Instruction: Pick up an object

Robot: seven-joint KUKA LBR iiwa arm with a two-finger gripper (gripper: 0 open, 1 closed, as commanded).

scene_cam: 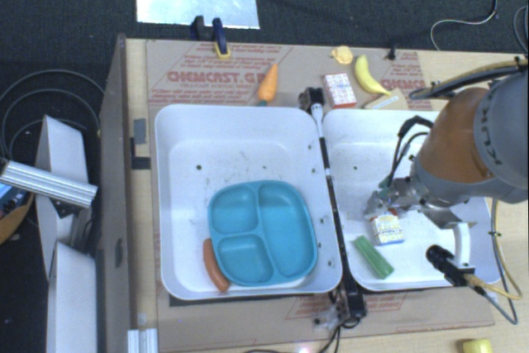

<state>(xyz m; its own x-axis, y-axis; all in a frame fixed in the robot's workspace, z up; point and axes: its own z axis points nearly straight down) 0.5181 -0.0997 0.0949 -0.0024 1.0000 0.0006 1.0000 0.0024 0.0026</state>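
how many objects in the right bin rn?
2 visible: a small white printed box just under the gripper, and a green oblong block near the front edge of the shallow white right bin. The arm covers part of the bin, so more may be hidden.

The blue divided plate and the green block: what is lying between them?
In the camera view, the two bins' adjoining rims run between the blue divided plate and the green block; no loose object lies there.
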